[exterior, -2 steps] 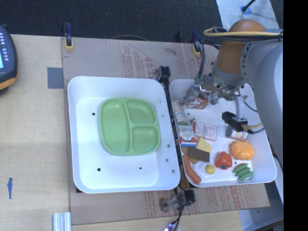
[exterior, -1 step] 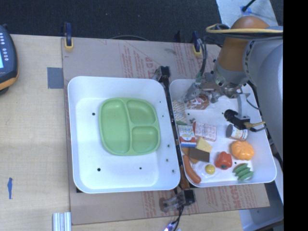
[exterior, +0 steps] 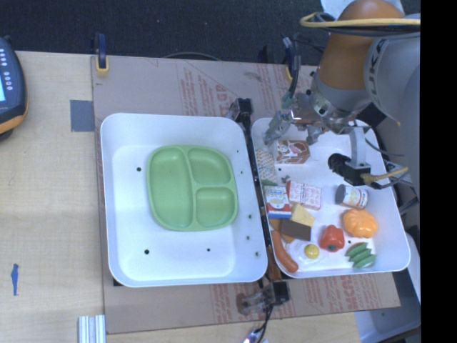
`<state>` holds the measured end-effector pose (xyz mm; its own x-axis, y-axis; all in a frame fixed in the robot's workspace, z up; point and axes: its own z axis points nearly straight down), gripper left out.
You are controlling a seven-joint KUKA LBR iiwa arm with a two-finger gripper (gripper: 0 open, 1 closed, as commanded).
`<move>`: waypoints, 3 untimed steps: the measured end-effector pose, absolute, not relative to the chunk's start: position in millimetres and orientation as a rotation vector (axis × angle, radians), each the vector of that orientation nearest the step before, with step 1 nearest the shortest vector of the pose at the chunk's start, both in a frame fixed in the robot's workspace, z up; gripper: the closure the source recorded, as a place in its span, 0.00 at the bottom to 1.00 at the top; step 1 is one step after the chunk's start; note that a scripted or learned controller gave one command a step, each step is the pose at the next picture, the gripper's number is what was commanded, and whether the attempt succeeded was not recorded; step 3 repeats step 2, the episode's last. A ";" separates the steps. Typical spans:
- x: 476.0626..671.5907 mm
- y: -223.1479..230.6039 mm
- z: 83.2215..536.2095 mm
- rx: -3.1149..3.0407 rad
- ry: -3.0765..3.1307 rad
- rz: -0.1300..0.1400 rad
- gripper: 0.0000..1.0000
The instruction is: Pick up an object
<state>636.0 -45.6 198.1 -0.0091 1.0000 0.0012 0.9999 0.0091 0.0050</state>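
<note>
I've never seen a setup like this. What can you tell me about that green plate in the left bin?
The green plate is a pale green, rounded-square tray that looks like plastic, divided into three compartments: one long section on its left and two smaller ones on its right. It lies flat and upright in the left bin, near the middle.

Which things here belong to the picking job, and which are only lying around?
Job:
gripper
right bin
toy foods: red pepper, orange fruit, hot dog, cheese wedge

Lying about:
left bin
green divided plate
yellow-edged device
</note>
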 end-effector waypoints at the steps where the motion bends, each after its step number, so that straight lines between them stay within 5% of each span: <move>1: 626.8 -13.9 218.0 2.213 2.229 0.001 1.00; 2: 597.9 10.1 191.5 2.216 2.235 -0.010 1.00; 3: 597.9 10.1 191.5 2.216 2.235 -0.010 1.00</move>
